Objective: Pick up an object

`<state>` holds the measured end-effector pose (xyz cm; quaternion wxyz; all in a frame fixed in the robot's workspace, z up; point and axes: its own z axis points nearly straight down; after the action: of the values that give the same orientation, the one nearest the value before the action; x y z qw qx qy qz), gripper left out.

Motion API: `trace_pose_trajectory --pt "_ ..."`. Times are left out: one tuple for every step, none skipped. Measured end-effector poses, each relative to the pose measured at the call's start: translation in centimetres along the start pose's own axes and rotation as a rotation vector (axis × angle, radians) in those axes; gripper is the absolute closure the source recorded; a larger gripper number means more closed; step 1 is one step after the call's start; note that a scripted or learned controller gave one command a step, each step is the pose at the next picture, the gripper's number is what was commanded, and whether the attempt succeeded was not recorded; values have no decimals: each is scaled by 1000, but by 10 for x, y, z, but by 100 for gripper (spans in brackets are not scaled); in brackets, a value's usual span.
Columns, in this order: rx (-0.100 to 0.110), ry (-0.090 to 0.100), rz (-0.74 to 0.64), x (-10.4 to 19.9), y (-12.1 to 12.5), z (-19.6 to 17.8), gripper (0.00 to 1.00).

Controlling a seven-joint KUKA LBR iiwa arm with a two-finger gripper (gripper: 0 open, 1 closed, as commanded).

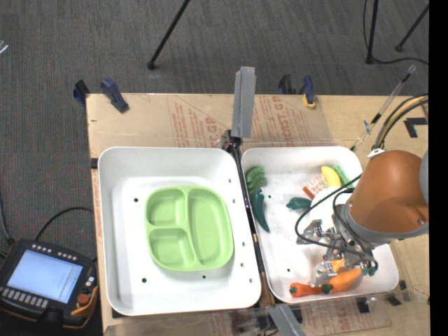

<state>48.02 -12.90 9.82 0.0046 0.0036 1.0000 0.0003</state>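
My gripper (341, 263) hangs low over the front right part of the right bin (280, 161), under the orange wrist band (388, 194). Directly beneath it lies an orange carrot-like toy (325, 284) near the bin's front wall; the wrist hides whether they touch. A yellow banana-like toy (330, 176) and a red and white packet (316, 186) rest toward the bin's back. Green leafy toys (255, 179) and a dark green piece (260, 208) lie along its left wall, with a small teal piece (298, 204) near the middle.
The left bin (119, 187) holds a light green divided plate (189, 228). A grey post (243, 110) stands behind the bins' divider. Blue clamps (113, 94) grip the cardboard's back edge. A teach pendant (45, 280) sits on the floor at the lower left.
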Motion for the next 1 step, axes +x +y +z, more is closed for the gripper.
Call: trace_pose_trajectory --pt "-1 -2 -5 -1 1 -9 100"
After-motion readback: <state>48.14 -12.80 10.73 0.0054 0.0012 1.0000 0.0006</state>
